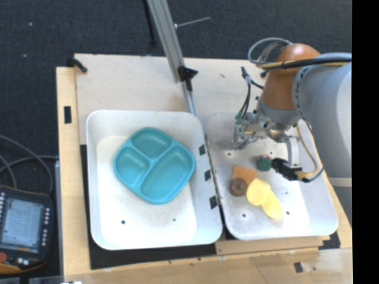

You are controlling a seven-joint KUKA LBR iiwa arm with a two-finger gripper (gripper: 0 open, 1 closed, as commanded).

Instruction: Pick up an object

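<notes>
Right bin (308, 215) holds a yellow lumpy object (264, 197) (end effector (244, 136) grip state unclear).

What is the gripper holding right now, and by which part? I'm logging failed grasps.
Nothing is seen held. The gripper hangs over the right bin, apart from the yellow piece, orange piece, brown ring and green object.

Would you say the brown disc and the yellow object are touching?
Cannot tell: in the camera view the brown disc and yellow object sit edge to edge.
</notes>
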